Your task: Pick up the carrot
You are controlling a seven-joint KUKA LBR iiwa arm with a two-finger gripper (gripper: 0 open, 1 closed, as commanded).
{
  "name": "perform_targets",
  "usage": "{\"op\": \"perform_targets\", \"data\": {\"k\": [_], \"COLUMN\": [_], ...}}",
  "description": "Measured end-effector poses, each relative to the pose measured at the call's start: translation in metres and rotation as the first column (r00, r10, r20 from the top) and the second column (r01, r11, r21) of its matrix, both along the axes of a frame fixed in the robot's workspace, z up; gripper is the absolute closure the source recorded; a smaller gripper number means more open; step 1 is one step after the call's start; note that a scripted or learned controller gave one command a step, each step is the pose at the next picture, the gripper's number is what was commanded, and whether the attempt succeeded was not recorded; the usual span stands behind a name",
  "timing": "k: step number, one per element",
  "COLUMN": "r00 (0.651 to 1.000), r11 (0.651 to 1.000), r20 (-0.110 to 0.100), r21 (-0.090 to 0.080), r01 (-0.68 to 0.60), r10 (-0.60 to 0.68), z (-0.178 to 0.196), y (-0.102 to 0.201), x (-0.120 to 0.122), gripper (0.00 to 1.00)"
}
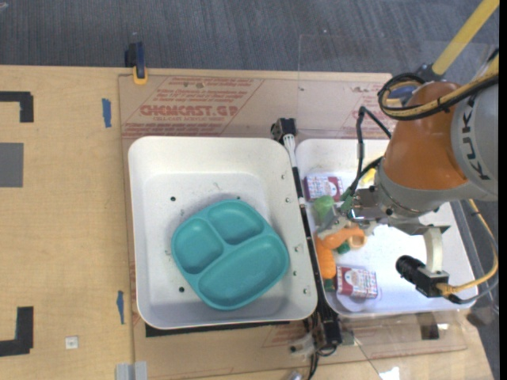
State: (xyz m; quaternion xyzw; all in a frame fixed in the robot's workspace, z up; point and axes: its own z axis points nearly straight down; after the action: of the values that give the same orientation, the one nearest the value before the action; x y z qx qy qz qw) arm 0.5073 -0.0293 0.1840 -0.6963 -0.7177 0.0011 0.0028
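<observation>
Orange carrot (pixel 339 238) is lying in the right bin (pixel 444 303), just right of its left wall, with the gripper (pixel 353 212) hanging just above it. Whether it is gripping is hidden. Crowding packets (pixel 357 282) are risking a wrong or glancing grab.

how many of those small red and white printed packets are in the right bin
2. One small red and white printed packet lies near the right white bin's far left corner; the other lies near its front left. The arm may hide more.

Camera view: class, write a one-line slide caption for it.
Arm's gripper hovers above the carrot in the right bin; a teal plate sits in the left bin.
</observation>
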Motion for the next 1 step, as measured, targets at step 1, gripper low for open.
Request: {"op": "perform_targets", "data": {"k": [1], "r00": [1.000], "r11": [1.000], "r20": [0.001], "r21": [-0.001], "r01": [0.001], "r10": [-0.001], "z": [0.0000], "y": [-0.0009], "x": [0.0003], "gripper": [0.00]}}
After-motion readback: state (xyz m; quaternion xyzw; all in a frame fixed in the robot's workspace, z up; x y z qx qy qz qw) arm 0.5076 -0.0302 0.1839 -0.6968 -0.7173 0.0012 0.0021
